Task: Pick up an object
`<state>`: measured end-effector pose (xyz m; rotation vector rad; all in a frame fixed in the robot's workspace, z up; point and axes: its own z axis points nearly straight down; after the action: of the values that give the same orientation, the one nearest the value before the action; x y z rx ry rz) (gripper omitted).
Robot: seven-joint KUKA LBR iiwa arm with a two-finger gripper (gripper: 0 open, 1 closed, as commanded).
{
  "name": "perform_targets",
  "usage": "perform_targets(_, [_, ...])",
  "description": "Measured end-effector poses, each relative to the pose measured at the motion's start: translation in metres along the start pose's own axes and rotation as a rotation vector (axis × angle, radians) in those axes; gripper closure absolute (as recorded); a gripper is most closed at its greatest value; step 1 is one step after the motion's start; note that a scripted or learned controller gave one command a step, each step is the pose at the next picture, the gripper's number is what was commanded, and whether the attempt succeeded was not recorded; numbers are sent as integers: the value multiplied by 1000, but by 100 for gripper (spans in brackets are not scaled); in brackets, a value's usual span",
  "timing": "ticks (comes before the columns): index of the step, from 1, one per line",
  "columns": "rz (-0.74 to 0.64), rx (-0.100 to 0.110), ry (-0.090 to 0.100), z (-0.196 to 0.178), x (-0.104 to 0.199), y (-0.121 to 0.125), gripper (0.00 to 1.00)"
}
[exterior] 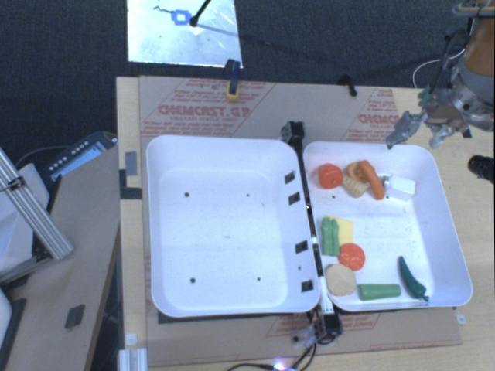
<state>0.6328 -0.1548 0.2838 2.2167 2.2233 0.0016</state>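
Observation:
The right bin (441,230) holds several toy foods. Along its far side lie a red tomato (330,175), a tan piece (355,184), an orange carrot (372,178) and a white block (401,186). Nearer the front lie a green pod (330,236) on a yellow piece (345,228), a red round piece (352,256), a tan round piece (341,279), a green cucumber (379,291) and a dark green pepper (411,277). My gripper (420,132) hangs above the bin's far right rim, open, with nothing between its fingers.
The left bin (158,207) lies beside the right one, joined by a black clip strip (303,207). A grey device (77,154) and a metal rail (31,215) stand at the left. A blue-yellow clamp (232,79) sits at the cardboard's far edge.

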Motion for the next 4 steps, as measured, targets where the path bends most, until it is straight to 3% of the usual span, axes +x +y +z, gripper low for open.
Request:
perform_targets(1, [8,17,3,153,-54,-53,0])
perform_targets(2, [3,0,-1,183,-13,11,0])
perform_targets(3, [0,-3,-1,172,-12,13,100])
perform_targets(4, [3,9,3,201,2,-59,100])
